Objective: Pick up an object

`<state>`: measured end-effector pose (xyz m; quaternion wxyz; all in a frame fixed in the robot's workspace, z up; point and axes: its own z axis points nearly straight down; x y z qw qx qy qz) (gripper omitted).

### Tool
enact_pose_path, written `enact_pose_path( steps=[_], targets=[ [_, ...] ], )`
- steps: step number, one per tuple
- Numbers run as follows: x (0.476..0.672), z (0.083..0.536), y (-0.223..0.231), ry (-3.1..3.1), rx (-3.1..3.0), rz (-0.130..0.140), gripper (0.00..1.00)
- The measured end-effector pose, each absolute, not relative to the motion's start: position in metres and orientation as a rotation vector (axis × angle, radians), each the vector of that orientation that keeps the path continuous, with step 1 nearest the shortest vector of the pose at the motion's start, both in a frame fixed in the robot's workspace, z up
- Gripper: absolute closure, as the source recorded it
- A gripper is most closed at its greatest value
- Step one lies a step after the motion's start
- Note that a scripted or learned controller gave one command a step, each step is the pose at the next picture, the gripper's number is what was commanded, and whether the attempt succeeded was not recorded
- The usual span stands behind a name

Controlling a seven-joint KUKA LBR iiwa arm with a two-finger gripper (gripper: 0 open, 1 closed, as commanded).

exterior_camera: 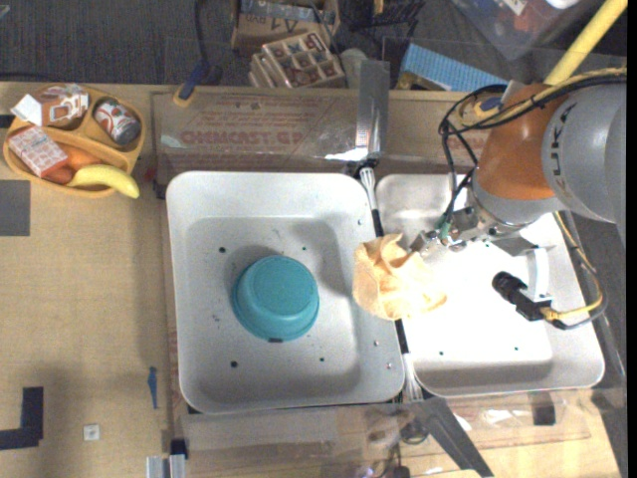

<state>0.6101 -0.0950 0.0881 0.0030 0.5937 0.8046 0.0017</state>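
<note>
Camera view, inspected largest to smallest.

1. Flat tan cardboard-topped bench (90,297): matte surface, carries both bins.
2. Shallow white plastic left bin (199,192): smooth, rounded corners, a few small dark specks on the floor.
3. Shallow white plastic right bin (498,357): same make, set just beside the left bin; their rims meet along a centre divider.
4. Grey metal KUKA arm (597,157): smooth rounded casing, glossy orange band (513,162) above the wrist. Enters from view right and reaches over the upper part of the right bin.
5. Teal round plastic bowl (277,297): lies upside down approx. mid-floor of the left bin, smooth dome up. Well apart from the arm.
6. Pale yellow crumpled cloth (393,282): soft, wrinkled, lumpy outline. Draped across the centre divider, part in the left bin, part in the right. No clear long axis; a bunched fold at its upper end rises twd. the gripper.
7. Shallow yellow tray (20,157): on the bench at view upper left, outside the bins. Holds a yellow curved banana (105,177) and small printed packets.
8. Two-finger gripper (433,239): sits just beside the cloth's upper-right edge, above the right bin nr. the divider. Contact w/ cloth: cannot tell. Opening state: cannot tell at this res.
</note>
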Motion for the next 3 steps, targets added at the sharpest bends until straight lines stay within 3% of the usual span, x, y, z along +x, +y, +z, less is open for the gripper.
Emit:
enact_pose_path(
  steps=[1, 3],
  targets=[
    [0.627, 0.185, -0.078, 2.504, 1.893, 0.001, 0.00],
    [0.599, 0.184, -0.032, 2.462, 1.955, -0.002, 0.00]
  ],
)
